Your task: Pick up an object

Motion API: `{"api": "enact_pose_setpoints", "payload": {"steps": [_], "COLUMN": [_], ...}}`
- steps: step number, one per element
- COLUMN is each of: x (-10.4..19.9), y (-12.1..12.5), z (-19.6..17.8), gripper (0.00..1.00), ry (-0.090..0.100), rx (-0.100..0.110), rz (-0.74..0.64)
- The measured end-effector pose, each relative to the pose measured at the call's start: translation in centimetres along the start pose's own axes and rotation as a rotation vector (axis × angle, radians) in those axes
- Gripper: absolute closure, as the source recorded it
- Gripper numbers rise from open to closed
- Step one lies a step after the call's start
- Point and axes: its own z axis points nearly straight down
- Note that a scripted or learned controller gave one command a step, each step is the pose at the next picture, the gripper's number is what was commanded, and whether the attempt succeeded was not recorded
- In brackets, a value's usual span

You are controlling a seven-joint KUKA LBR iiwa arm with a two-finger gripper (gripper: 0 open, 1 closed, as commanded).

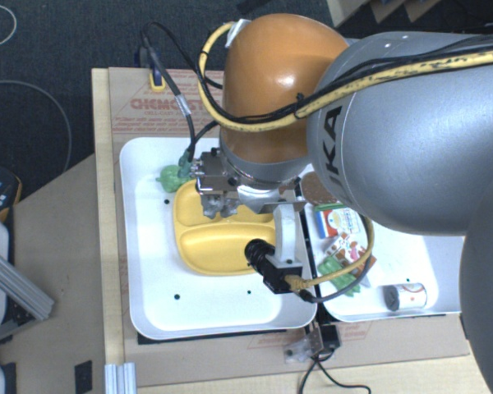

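Note:
The arm's grey body and orange wrist band hang low over the left white bin (148,245), hiding its middle. Beneath the wrist lies a yellow curved object like a dish or banana shape (214,249), partly covered by the gripper mount. A small green object (174,177) lies at the bin's upper left, just beside the wrist hardware. My gripper (230,208) points down toward the yellow object's top edge, and the wrist hides what lies under it. In the right bin (431,290) are a colourful printed packet (338,226) and a small white cylinder (407,295).
Cables loop around the wrist, and a black connector (267,269) with a yellow cable hangs over the divider between the bins. The bench's cardboard border (111,220) frames the bins. A grey metal fixture (8,290) sits off the bench at left.

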Motion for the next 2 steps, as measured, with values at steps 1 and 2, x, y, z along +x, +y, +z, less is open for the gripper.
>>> {"api": "enact_pose_setpoints", "payload": {"steps": [1,2], "x": [-0.36,-0.31], "y": [-1.10,-1.14], "z": [-15.32,-15.39], "gripper": [1.00,1.00], "ry": [0.005,-0.004], "rx": [-0.013,0.001], "rz": [0.007,0.007]}}
